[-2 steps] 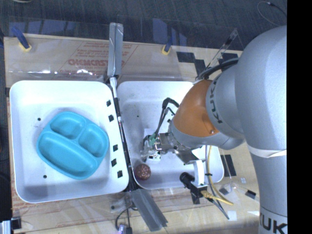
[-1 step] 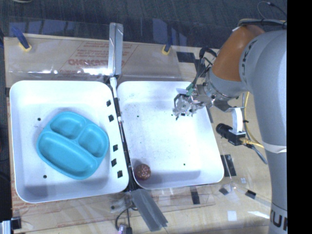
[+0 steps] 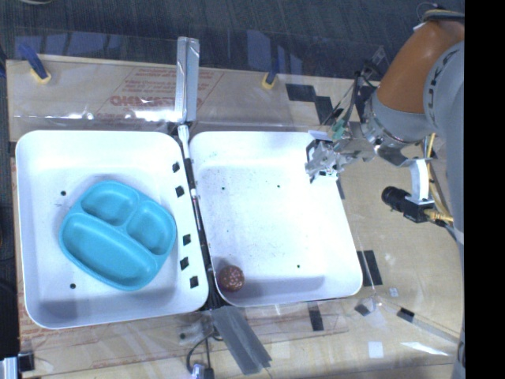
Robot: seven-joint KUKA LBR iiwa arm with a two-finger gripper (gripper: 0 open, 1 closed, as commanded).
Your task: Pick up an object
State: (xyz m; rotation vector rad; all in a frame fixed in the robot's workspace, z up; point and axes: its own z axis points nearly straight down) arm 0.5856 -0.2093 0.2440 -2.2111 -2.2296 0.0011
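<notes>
A small brown-red ball [image 3: 230, 277] lies in the right bin [image 3: 316, 235], in its near left corner. A light blue divided plate [image 3: 118, 233] rests in the left bin [image 3: 39, 212]. My gripper [image 3: 322, 162] hangs over the right bin's far right corner, far from the ball. Nothing shows between its fingers.
A metal divider post [image 3: 188, 77] stands behind the gap between the bins. Black tape marks dot the bench to the right. A black handle-like part [image 3: 406, 202] juts out below the arm near the right bin's right rim.
</notes>
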